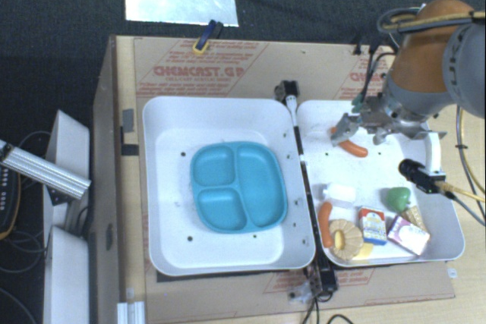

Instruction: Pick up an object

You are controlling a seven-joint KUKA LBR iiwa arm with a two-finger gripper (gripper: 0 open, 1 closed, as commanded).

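Observation:
My gripper (360,131) hangs over the back left part of the right bin (448,239). Its fingers stand apart, open, just above an orange sausage (355,149) that lies on the bin floor. Nothing is held between the fingers. Toward the front of the same bin lie a green piece (397,198), a white block (339,193), a carrot (325,218), a round cookie (343,237), a small red box (372,224) and a pink-and-white box (409,236).
The left bin (163,163) holds a blue divided plate (238,187). A black divider rail (301,163) runs between the bins. The arm's black side fitting (419,174) juts over the right bin, with a cable trailing right.

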